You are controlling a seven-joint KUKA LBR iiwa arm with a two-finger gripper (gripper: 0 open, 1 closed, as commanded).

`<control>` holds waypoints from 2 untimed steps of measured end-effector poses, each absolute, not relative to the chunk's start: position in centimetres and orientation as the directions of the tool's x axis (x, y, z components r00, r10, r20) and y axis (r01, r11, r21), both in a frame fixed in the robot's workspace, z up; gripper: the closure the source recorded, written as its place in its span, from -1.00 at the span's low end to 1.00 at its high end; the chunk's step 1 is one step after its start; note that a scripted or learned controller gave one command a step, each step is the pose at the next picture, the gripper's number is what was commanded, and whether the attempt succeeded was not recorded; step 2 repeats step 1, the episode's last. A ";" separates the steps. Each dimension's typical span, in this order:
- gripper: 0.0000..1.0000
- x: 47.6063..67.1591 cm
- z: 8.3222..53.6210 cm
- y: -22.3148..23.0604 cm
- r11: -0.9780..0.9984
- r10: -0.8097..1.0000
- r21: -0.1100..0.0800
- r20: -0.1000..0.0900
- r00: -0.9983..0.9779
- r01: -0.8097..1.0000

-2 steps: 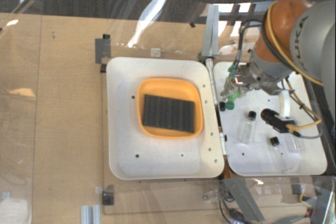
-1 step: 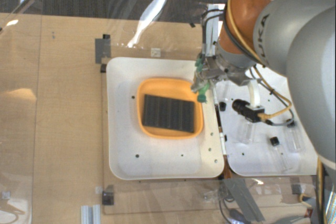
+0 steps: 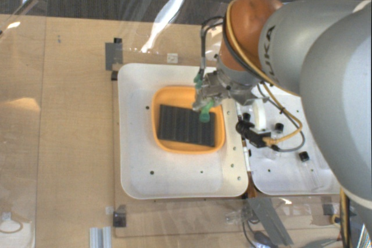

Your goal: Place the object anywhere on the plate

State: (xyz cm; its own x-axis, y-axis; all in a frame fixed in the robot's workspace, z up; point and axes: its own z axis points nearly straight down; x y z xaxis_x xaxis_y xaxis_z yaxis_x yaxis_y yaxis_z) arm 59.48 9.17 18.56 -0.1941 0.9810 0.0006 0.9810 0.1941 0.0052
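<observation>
Plate: you see the orange plate, with its dark ribbed centre, lying in the middle of the left bin, clear of every wall, so there is room to come down on it from above.
Object: a small green object shows at the pincer's tip, over the plate's right-hand edge near its far right corner; it seems to sit at the plate's rim, though you cannot tell whether it rests on the surface or hangs just above.
Pincer: the pincer points down at that spot; the green piece appears to sit at its fingertips, but the view is too small and cluttered for you to tell whether the fingers are clamped on it or parted.
Arm: the arm reaches in from the right across the seam between the bins, which is why its bulk covers much of the right bin.
Step, as a judgement: you are probably at the set-down, with the object over the plate's edge.
Risk: placed so close to the raised rim, it could tip off into the bin; a spot nearer the ribbed centre looks safer.
</observation>
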 end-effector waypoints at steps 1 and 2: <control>-1.00 59.5 18.6 9.1 0.194 0.981 0.005 0.000 -0.194 0.981; -1.00 59.5 18.6 9.1 0.194 0.981 0.005 0.000 -0.194 0.981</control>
